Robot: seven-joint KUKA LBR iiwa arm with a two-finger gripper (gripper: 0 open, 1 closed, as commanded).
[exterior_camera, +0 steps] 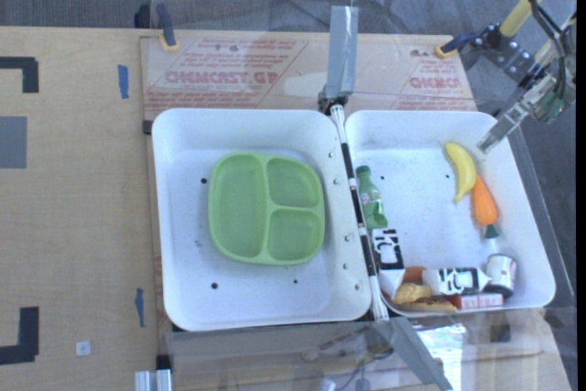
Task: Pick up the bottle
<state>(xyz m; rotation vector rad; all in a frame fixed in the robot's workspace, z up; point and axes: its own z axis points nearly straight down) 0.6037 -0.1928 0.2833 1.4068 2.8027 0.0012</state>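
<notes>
Surface (pixel 73 197): one, bearing two white bins. Left bin (pixel 183 288): one green divided plate (pixel 267 208). Right bin (pixel 430 197): one bottle (pixel 371 197), green, lying against the left wall beside the divider, long axis running roughly up-down the view, cap toward the far end; one banana (pixel 462 169); one carrot (pixel 484 204). End effector (pixel 499 133): at the right bin's far right corner, well apart from the bottle; grip state cannot be told.
</notes>
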